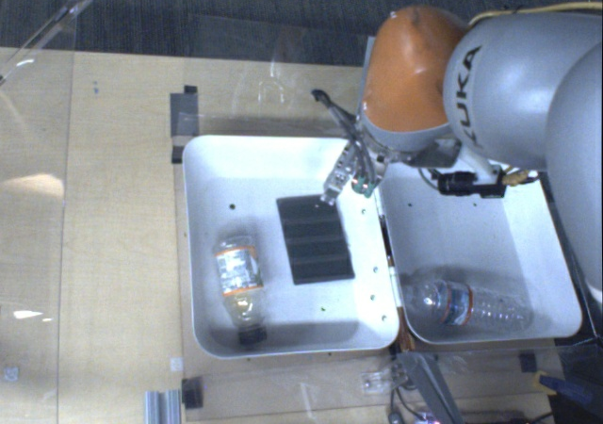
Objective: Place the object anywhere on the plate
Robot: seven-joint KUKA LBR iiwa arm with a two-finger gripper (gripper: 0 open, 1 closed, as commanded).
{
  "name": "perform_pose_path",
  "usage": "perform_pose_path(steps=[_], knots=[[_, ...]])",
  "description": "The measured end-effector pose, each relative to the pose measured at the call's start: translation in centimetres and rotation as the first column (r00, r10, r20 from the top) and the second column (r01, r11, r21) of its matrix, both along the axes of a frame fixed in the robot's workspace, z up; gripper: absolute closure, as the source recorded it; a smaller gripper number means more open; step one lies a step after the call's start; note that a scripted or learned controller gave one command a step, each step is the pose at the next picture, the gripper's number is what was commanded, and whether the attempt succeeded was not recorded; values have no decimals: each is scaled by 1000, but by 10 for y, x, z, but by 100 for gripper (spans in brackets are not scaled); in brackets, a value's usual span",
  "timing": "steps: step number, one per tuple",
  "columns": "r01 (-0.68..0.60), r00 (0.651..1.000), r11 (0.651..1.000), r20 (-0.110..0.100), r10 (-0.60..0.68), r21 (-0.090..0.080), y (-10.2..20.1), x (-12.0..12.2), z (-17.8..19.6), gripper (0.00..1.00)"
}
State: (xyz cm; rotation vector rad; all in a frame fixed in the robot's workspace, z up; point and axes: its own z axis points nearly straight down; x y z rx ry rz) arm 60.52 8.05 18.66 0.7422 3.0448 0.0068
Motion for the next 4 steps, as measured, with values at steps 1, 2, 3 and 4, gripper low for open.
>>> perform_pose_path(steps=[1, 2, 3, 4], knots=[[51, 999, 999, -4, -51, 1, 82, -4, -74, 100], [-176, 984, 984, 3, 176, -2, 26, 23, 1, 100], [-358, 934, 934, -1, 358, -1, 55, -6, -47, 100], [-338, 941, 941, 2, 338, -4, -31, 2, 0, 100]])
